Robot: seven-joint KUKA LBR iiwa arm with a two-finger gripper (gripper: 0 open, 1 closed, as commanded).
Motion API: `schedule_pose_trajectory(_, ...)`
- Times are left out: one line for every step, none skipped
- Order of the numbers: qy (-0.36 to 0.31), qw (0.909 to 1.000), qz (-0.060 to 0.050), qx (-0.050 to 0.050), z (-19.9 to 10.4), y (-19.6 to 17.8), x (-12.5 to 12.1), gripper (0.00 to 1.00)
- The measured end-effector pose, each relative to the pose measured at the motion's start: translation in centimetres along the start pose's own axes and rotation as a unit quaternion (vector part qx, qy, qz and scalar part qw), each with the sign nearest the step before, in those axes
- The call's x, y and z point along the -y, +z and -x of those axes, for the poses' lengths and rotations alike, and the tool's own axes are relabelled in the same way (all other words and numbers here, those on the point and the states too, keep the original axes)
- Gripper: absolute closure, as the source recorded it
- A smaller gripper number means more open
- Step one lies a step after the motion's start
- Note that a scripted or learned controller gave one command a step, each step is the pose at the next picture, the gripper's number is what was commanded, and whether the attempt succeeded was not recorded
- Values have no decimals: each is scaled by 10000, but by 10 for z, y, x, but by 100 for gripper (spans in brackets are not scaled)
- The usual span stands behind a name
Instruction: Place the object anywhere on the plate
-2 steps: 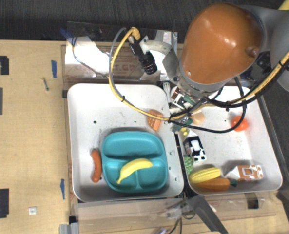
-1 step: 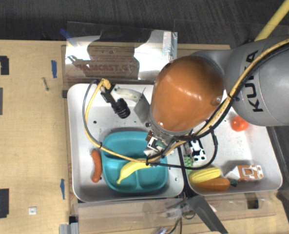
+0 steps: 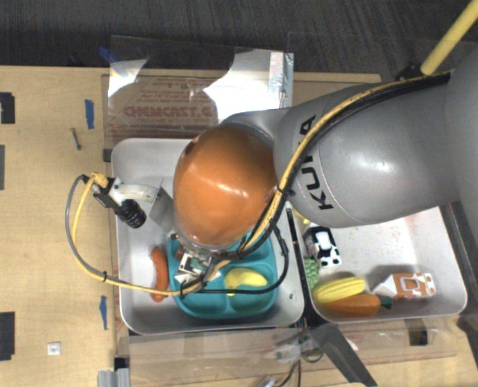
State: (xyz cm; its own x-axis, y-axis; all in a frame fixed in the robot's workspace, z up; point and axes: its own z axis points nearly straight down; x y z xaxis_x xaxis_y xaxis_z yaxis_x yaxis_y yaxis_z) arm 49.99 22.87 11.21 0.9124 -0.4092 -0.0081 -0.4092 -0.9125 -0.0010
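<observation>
Progress looks late-stage, though unconfirmed. In the left bin sits a teal plate with compartments, and a yellow object — banana-like — already lies in one of them. Beside the plate, on its left edge or just off it, lies an orange carrot-like piece; whether it rests on the rim or on the bin floor I cannot tell. The gripper hangs right over the plate's left part, under the arm's orange band, and its state is hidden by the wrist — I cannot tell it. So I judge that the placing is either just done or about to be done; what remains is to confirm that the object lies free on the plate and to lift clear.

The right bin holds a yellow-and-orange toy, a small black-and-white item and an orange-and-white toy. Both bins rest on a pale wooden bench with black and blue tape marks; a yellow cable loops across the left bin's edge. Dark flooring runs along the top.
</observation>
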Motion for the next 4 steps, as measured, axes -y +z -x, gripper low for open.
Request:
schedule_pose_trajectory(-706,9975,-24,-62,-23,-124,-39,100)
schedule_pose_trajectory(-717,9974,-12,-29,-21,-121,-39,0)
schedule_pose_trajectory(-717,9974,-12,-29,-21,-121,-39,0)
schedule_pose_trajectory(-717,9974,-12,-29,-21,-121,-39,0)
